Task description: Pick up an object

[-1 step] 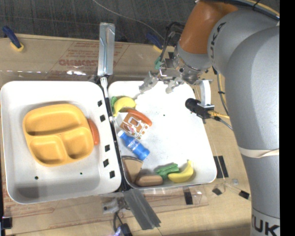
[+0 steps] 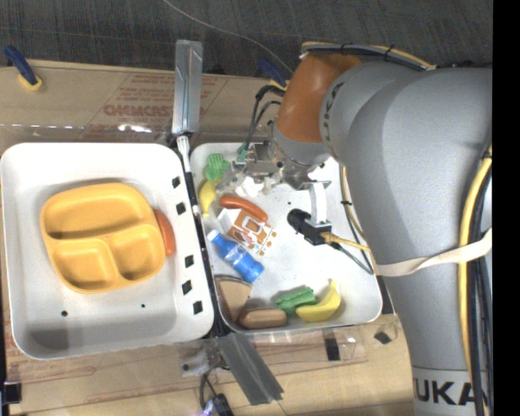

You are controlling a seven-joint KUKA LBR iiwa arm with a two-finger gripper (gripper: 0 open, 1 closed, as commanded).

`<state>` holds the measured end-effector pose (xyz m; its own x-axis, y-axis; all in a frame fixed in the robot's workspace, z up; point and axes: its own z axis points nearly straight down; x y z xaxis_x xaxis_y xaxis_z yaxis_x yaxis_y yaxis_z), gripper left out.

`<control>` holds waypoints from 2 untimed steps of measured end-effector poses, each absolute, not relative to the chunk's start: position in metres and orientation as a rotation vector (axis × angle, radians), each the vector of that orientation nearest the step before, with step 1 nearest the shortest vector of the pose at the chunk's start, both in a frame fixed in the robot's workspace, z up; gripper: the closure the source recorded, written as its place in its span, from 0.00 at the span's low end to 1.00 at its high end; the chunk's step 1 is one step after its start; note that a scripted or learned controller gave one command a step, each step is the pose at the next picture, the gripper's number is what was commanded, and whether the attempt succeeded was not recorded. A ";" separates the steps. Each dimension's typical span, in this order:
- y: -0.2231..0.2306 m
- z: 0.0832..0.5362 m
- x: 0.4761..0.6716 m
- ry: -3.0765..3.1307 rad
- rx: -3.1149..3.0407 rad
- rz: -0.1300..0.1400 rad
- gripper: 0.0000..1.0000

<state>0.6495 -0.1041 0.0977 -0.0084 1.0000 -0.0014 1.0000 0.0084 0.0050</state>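
My gripper hangs low over the far part of the right bin, below the orange wrist band. Just to its left lies a green toy, with a yellow piece under it against the bin's left wall. A red sausage lies right in front of the gripper, and an orange-and-white toy sits below that. A blue bottle rests further toward the near side. Nothing shows in the gripper's grasp.
Along the right bin's near edge lie a brown bun, a green piece and a yellow banana. The left bin holds a yellow compartment tray with an orange object at its right side. The arm's bulk covers the right bin's right side.
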 end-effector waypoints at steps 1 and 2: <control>-0.099 0.095 0.625 2.479 1.917 -0.003 0.00; -0.105 0.091 0.574 1.982 2.443 -0.005 0.00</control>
<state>0.5736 -0.1053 0.0912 0.2061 0.9785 0.0006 0.9785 -0.2060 -0.0054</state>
